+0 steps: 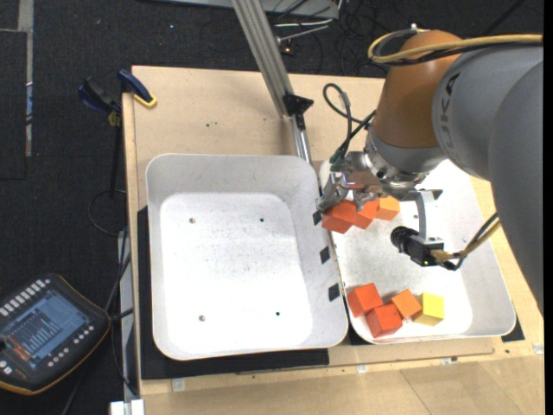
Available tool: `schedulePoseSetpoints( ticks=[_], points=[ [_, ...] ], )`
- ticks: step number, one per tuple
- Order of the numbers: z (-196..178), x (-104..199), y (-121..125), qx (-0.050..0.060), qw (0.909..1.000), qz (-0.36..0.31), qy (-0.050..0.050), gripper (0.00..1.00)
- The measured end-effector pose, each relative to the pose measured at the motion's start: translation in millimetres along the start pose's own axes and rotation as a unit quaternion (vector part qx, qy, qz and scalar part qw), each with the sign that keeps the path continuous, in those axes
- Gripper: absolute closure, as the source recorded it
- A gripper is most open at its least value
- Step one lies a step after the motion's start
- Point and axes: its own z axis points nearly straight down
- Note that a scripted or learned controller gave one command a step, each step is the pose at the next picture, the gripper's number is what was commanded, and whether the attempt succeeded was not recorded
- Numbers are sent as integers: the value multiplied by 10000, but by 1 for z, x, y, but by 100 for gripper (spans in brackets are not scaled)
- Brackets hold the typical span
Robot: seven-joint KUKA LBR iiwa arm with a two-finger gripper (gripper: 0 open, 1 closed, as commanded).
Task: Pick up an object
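Note:
My gripper hangs over the left edge of the right bin, under the grey wrist and orange band. A red-orange block sits between its fingers, with a dark finger against the block's left side. The block overlaps the rim between the two bins and looks raised off the floor. A smaller orange block shows just right of it, close under the wrist. Three more blocks lie at the front of the right bin: red-orange, red and orange, with a yellow one beside them.
The left bin lies beside the right one. A slanted metal bar crosses the back of the bench. A black cable connector dangles over the right bin. A blue clamp and a teach pendant lie at the left.

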Motion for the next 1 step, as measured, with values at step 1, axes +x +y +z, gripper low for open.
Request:
schedulePoseSetpoints(
  ticks=[1],
  points=[
    [-14,42,30,-15,10000,3,-1,100]
  ],
)
